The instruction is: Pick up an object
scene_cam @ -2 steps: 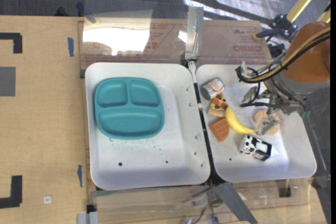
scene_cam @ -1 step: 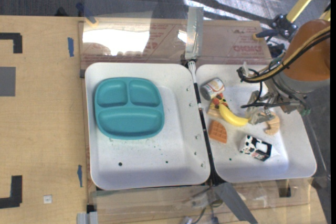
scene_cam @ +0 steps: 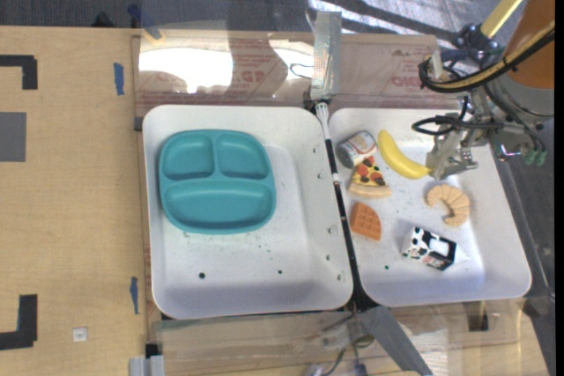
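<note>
Hovering over the right bin (scene_cam: 502, 277) beside the banana (scene_cam: 401, 158), the gripper (scene_cam: 451, 161) carries nothing visible, jaw state unclear; pick pending.

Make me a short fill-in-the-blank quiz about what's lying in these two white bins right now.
1. The teal divided plate lies in the ______ bin.
2. The yellow fruit near the gripper is a ______.
3. The pizza slice lies directly above the ______.
4. The black-and-white carton lies below the ______.

Missing words: left; banana; waffle; croissant.
</note>
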Controlling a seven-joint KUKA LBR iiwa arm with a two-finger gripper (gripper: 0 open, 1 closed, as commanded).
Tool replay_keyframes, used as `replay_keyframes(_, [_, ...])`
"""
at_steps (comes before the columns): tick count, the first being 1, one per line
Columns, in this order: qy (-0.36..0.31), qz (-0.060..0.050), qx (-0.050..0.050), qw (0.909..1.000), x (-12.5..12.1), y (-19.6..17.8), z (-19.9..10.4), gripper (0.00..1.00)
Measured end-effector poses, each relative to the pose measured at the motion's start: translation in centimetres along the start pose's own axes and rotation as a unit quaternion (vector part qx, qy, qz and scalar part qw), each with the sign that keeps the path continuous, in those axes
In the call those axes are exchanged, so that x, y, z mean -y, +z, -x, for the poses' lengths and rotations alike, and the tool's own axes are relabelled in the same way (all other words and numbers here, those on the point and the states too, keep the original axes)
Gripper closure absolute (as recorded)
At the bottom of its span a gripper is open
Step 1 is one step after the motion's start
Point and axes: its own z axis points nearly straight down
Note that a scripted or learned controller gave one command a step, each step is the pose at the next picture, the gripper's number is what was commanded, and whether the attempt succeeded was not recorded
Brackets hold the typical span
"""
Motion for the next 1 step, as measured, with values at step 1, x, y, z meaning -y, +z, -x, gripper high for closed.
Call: replay_keyframes(1, [0.107,0.001,-0.007,0.9943,-2.57,2.85,-3.28,1.00])
